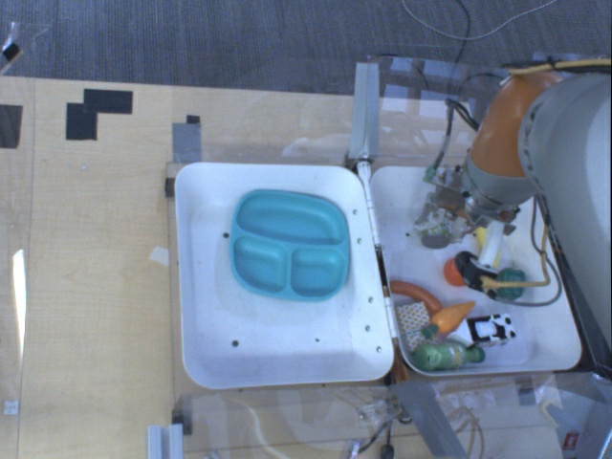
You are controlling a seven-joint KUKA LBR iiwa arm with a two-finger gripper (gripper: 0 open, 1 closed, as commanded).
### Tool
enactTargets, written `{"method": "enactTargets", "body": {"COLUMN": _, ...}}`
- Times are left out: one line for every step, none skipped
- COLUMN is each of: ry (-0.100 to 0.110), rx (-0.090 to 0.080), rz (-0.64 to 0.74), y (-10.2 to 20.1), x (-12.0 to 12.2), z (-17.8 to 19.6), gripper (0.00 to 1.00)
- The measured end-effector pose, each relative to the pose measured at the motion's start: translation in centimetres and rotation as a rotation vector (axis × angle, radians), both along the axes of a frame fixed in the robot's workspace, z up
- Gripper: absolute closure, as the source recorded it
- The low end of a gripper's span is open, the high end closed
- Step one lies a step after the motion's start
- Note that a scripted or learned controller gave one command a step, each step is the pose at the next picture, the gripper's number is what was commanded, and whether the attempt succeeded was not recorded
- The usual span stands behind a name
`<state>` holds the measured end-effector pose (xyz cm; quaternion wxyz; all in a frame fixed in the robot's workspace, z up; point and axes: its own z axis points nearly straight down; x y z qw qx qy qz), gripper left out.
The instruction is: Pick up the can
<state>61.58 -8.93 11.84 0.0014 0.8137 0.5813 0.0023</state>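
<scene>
Hovering low in the right bin (564, 347), the gripper (442, 220) sat over a greyish object that may have been the can (435, 232), though whether anything was pinched could not be told. A misjudged descent risked only nudging it. Just beyond, toward the camera, the orange ball (454, 271), carrot (449, 316) and green bottle (445, 355) crowded the floor, so a stray sweep might have snagged them instead.

This looks like a robotics lab: a pale wooden bench (86, 285) with black marker patches (96, 113) taped on it carries two white bins (287, 352) framed by metal brackets (364, 113), loose cables (449, 12) trail over grey carpet (191, 17) at the far side.
</scene>
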Motion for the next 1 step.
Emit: {"method": "enactTargets", "body": {"ry": -0.001, "rx": -0.001, "rz": 0.025, "y": 2.90, "x": 4.04, "z": 6.86, "gripper": 1.00}}
